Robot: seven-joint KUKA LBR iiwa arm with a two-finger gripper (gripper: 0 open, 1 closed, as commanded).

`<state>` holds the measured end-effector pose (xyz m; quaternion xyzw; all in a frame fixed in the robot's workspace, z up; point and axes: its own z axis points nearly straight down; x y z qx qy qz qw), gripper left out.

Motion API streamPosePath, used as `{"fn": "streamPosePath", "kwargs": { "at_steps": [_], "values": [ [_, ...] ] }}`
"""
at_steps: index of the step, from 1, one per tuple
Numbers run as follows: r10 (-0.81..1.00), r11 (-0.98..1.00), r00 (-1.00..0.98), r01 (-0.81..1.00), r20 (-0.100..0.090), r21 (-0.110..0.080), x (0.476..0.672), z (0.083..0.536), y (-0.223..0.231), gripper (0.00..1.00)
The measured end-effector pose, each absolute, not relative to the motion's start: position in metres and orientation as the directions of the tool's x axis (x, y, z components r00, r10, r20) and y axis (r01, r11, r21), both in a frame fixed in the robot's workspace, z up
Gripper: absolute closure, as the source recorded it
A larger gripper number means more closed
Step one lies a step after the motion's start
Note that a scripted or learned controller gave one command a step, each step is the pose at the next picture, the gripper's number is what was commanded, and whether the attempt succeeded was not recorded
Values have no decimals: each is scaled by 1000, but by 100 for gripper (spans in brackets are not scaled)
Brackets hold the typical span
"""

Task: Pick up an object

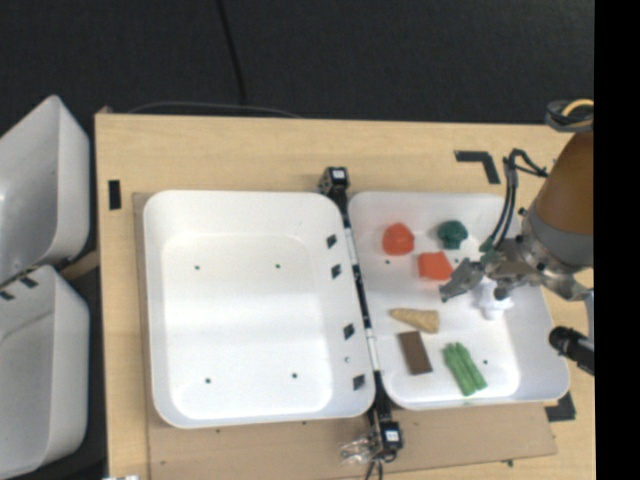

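Note:
The right bin [530, 373] holds several small objects: a red rounded piece [398, 239], a dark green lump [453, 233], an orange-red block [433, 265], a tan wedge [416, 318], a brown slab [414, 352] and a green ridged stick [464, 368]. My gripper [476, 283] hangs low over the middle right of this bin, just right of the orange-red block. A small white object [490, 302] lies beside or under it. I see nothing clearly between the fingers.
The left bin [170, 268] lies beside the right one, with a black-clipped divider [352, 288] between them. The grey arm with its orange band [570, 193] reaches in from the right. White boxes [35, 268] stand off the bench's left edge.

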<state>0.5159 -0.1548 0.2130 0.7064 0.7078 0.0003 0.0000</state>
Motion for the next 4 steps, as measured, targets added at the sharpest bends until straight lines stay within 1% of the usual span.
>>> {"fn": "streamPosePath", "kwargs": {
  "at_steps": [1, 2, 3, 4],
  "values": [
    [1000, 5, -5, 1000, 1, -4, 542, 138, -111, 0],
    [1000, 6, -6, 1000, 0, 6, 612, 122, -95, 0],
    [1000, 4, -4, 1000, 0, 4, 654, 100, -101, 0],
    [1000, 7, -7, 1000, -4, 3, 653, 112, -103, 100]
  ]
}}
